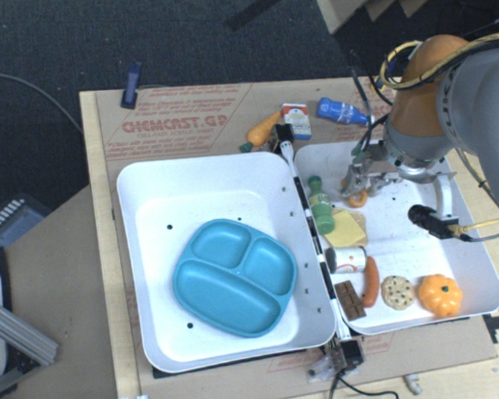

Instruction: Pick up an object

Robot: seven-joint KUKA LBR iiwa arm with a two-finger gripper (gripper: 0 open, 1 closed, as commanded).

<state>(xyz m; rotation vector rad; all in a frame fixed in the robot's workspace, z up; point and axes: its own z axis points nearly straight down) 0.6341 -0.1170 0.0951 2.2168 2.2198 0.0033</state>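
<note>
My gripper (356, 182) is down in the far left part of the right bin (477, 254), under the grey arm with the orange band. A small orange piece (357, 199) lies right below its tip; I cannot see whether it is gripped. Left of it lie a green item (321, 214) and a yellow cheese slice (348, 227). Nearer the front are a white can (347, 259), a brown bar (348, 298), a sausage (371, 281), a cookie (398, 292) and an orange pumpkin (439, 295).
The left bin (146, 202) holds a blue divided plate (234, 275). Behind the bins, on the cardboard, lie a blue bottle (341, 110), a white and red carton (296, 120) and an orange carrot-like item (264, 131). A blue item (130, 85) sits at the far left.
</note>
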